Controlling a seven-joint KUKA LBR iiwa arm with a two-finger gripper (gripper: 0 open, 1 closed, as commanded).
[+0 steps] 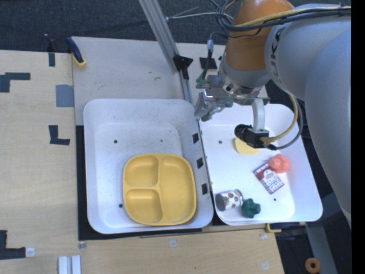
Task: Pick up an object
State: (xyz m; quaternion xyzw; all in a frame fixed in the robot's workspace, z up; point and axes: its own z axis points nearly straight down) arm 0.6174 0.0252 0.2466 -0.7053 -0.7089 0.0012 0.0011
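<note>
Lying slantwise, the red packet (269, 178) runs upper-left to lower-right; whether the pincer (206, 109) is apart is unclear.

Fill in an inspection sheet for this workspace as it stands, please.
Surface: bench with left bin and right bin side by side.
Job's things: in the right bin, a pale yellow flat piece, a pink lump touching a red-and-white packet, a small can beside a green piece.
Clutter: yellow divided tray in the left bin.
Claw: claw over the bins' shared edge, nothing seen between its fingers.
Cables: black cables behind the bench; yellow hose on the arm.
Surroundings: dark floor, metal post.
</note>
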